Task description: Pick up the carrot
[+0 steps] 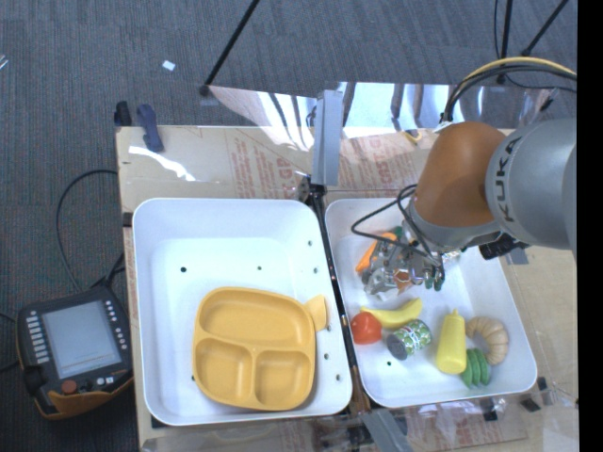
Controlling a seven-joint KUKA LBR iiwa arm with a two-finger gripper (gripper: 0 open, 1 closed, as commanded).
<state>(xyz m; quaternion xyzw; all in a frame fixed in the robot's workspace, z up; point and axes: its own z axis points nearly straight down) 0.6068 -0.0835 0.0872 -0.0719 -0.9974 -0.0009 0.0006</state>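
Carrot [368,255] lies in right bin [520,323] just left of tool [407,275]; tool's grip state can't tell.

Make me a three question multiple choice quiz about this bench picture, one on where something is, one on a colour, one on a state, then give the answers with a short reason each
1. Where does the sectioned plate lie?
A. In the left bin
B. In the right bin
C. On the floor beside the bench

2. What colour is the squeeze bottle in the right bin?
A. Red
B. Yellow
C. Blue

3. How does the carrot stand relative to the gripper?
A. It is lifted high above both bins
B. It rests on the sectioned plate
C. It lies low in the right bin, right beside the gripper

Answers:
1. A, the yellow plate sits on the left bin's floor, toward its front.
2. B, the bottle is yellow, lying between the can and the croissant.
3. C, the orange carrot shows at the gripper's left edge, down at the bin floor.
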